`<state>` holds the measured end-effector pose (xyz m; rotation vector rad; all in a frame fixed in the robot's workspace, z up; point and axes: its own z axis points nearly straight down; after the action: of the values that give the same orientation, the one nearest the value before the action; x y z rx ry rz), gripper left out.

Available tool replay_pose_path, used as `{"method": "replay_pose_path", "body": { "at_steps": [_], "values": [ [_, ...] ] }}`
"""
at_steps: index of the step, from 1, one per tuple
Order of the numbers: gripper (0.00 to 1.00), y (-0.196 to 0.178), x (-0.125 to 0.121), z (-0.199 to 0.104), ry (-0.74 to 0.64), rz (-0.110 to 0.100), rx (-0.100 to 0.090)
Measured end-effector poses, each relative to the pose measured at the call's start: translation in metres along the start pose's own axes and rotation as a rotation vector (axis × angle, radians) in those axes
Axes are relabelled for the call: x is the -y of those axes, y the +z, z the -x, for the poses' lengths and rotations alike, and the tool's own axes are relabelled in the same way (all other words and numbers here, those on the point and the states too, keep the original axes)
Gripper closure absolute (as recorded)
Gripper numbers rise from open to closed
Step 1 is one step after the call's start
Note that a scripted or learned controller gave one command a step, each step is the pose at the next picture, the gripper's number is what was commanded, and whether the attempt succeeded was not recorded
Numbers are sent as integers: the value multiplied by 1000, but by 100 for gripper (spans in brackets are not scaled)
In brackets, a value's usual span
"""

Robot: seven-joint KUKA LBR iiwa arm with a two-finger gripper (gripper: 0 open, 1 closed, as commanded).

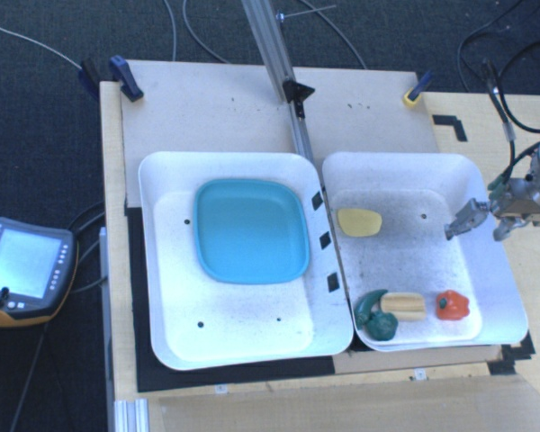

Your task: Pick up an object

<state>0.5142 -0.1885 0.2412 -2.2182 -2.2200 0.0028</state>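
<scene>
Hand (484,224) open above right bin (405,174).

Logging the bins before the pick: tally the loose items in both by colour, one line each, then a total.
Blue: 1, the plate
Yellow: 1, the yellow piece
Green: 1, the green vegetable
Tan: 1, the tan block
Red: 1, the red pepper
Total: 5

Turquoise plate (252,230); yellow piece (359,222); green vegetable (375,316); tan block (403,306); red-orange pepper (451,305).

No legible text or labels
</scene>
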Motion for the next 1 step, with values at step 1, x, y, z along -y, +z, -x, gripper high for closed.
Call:
{"method": "replay_pose_path", "body": {
  "at_steps": [1],
  "values": [
    [0, 42, 0, -2, 0, 0, 0]
  ]
}}
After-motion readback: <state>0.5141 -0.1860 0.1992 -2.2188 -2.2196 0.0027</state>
